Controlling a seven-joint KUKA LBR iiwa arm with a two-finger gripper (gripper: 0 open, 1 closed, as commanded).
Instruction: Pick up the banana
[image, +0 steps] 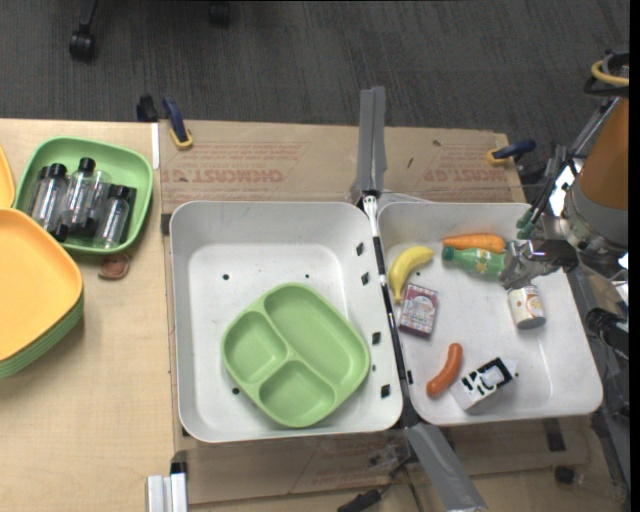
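The yellow banana (408, 268) lies curved at the left side of the right bin (575, 395), near the divider between the two bins. My gripper (522, 264) hangs over the right bin's far right part, well to the right of the banana. It sits just beside the cap end of a green bottle (476, 262) and above a small white can (527, 307). Nothing of the banana is near the gripper.
An orange carrot (474, 242) lies behind the bottle. A pink box (418, 309), a red sausage (445, 369) and a black-and-white object (485, 381) also lie in the right bin. A green divided plate (295, 352) rests in the left bin (190, 300).
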